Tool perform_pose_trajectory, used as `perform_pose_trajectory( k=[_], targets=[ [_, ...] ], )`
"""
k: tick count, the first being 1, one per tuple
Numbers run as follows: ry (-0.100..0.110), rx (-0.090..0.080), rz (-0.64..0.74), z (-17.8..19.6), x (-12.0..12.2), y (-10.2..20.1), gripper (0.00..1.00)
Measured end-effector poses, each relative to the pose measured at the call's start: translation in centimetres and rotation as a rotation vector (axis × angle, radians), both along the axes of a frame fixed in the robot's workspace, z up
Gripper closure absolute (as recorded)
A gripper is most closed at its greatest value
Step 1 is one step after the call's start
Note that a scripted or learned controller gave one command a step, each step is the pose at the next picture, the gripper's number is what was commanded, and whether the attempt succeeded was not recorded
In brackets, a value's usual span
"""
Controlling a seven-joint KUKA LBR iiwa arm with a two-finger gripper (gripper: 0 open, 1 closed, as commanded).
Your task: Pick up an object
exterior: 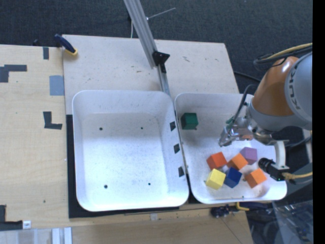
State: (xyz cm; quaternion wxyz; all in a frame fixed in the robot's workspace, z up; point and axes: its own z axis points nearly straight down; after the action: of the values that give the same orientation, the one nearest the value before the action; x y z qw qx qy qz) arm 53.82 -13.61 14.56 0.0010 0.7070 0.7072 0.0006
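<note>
We find the claw [227, 136] hanging over the right-hand white bin [203, 101], roughly at its middle and a little toward the bin's far edge, carried by the grey arm with its orange band [271, 88] reaching in from the right side of the table. We cannot tell from this slanted view how the claw stands, and we see no object in it, so we judge that nothing has been picked up yet. Just beyond the claw, toward the bin's near right corner, lies a tight cluster of small blocks: an orange cube [217, 160] closest to the claw, a second orange cube [238, 161] beside it, a pale purple cube [249, 153] at the cluster's right, a yellow cube [215, 179] and a dark blue cube [233, 177] touching each other near the bin's near edge, and a third orange cube [256, 177] by the near right corner. A green cube [189, 120] sits alone near the bin's far left corner, well apart from the rest. The left-hand white bin [81, 136] lies alongside on the pale wooden table [30, 177]. In our judgement the task is at its approach stage: the descent onto a block, the closing on it and the lift all remain.
</note>
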Motion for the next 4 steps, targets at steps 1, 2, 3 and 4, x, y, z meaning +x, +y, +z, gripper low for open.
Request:
perform_pose_trajectory(
  k=[1,2,3,4],
  targets=[
    [-0.002,0.0,0.002,5.3,-0.7,0.7,1.0],
    [-0.001,0.0,0.002,9.9,0.2,0.9,1.0],
    [0.004,0.002,0.006,10.1,-0.6,6.4,1.0],
    [0.004,0.002,0.007,10.0,0.8,11.7,1.0]
  ],
)
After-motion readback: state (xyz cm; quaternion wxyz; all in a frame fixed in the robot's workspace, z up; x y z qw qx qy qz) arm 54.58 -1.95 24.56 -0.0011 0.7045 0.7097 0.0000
